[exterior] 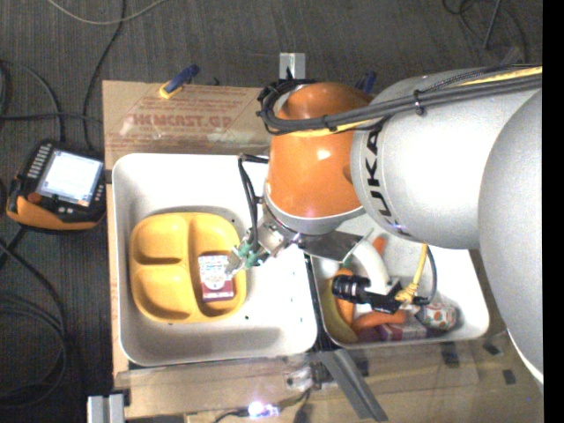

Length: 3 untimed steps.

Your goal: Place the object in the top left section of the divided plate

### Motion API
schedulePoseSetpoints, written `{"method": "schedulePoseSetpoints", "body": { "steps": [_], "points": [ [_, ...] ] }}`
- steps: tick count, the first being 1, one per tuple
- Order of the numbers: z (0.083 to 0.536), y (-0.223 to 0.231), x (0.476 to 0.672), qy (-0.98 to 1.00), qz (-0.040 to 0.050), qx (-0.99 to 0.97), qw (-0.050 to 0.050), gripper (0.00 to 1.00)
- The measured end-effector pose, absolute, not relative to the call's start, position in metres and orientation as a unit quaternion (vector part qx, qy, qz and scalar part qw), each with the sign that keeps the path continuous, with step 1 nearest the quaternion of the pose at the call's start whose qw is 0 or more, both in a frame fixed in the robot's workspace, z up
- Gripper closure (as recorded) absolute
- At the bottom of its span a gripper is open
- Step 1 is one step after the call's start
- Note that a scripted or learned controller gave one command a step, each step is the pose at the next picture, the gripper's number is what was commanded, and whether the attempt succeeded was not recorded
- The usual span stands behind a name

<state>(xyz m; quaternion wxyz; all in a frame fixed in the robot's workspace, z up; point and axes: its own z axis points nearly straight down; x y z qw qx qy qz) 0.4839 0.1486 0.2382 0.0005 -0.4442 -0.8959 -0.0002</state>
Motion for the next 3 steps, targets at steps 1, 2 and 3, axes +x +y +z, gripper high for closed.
{"method": "schedulePoseSetpoints", "body": {
  "steps": [1, 2, 3],
  "points": [
    [0.222, 0.067, 0.485, -0.949, 0.0005, -0.316, 0.000, 1.00],
    [0.272, 0.019, 0.485, -0.943, -0.0001, -0.333, -0.001, 1.00],
    [0.221, -0.021, 0.526, -0.957, 0.0007, -0.290, 0.000, 1.00]
  ]
}}
